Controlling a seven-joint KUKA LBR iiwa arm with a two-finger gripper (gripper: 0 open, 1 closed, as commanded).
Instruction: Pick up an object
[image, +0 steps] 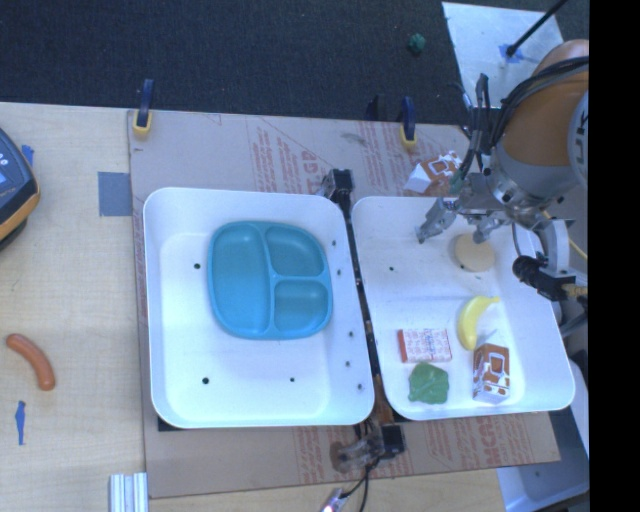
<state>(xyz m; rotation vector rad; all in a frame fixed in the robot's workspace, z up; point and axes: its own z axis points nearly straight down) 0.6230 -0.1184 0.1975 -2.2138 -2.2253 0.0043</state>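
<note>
While nothing is held yet, risks go left to right: plate (270, 279) in left bin (180, 400) is far from arm. Right bin (395, 225) near row w/ cracker (425, 345), green bit (429, 384), banana (477, 319), carton (491, 372) sits tight, so a grab may nudge neighbours. Gripper (460, 222), fingers spread wide & empty, hangs by the disc (474, 252); flat disc could slip out.

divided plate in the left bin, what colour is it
Light blue; the divided plate shows clearly in the camera view.
</note>
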